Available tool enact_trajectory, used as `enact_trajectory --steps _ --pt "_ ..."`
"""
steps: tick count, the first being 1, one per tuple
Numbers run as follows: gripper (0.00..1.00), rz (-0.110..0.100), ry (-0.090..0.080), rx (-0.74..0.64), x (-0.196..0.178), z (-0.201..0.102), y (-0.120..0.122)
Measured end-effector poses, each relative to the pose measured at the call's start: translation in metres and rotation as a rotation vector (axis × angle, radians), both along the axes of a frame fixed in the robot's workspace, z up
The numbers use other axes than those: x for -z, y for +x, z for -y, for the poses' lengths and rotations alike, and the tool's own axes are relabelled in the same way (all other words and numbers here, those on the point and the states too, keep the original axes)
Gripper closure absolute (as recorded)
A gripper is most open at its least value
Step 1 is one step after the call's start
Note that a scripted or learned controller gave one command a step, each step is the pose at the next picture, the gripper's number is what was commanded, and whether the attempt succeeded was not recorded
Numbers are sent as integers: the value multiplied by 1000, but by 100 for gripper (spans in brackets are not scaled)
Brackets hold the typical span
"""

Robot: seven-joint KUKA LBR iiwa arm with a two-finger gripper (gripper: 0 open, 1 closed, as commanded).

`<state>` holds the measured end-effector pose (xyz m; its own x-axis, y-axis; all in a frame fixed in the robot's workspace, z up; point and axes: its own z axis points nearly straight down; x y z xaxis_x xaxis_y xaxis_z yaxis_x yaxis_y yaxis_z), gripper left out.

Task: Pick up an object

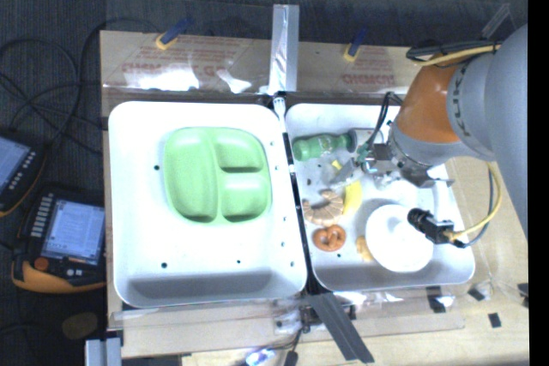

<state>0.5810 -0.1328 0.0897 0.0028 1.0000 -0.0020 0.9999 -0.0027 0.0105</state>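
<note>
Nearest, low in the frame: right bin point(463, 270) w/ a white plate point(396, 240) at lower right, an orange round item point(329, 237) just left of it, a tan clump point(324, 205) above that and a yellow piece point(352, 198) beside the clump. Further up, center-right: gripper point(371, 157), low in the bin. Its tip is dark clutter against the wrist, so I can't tell how wide it stands or whether it has anything.

Key relation: green bottle point(322, 147) lies just left of the gripper, near the bin's top-left corner. Long axis runs left-right across the frame, lying flat; what looks like the cap end points right, toward the gripper. Likely the closest target, so a short move left should do; jaws prob. need to span its short, up-down width.

Left bin point(129, 270) holds a green tray point(214, 171), well apart.
</note>
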Motion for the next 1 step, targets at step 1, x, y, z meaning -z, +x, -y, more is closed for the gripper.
enact_trajectory --steps 1 --pt "100 2 1 1 -10 0 1"
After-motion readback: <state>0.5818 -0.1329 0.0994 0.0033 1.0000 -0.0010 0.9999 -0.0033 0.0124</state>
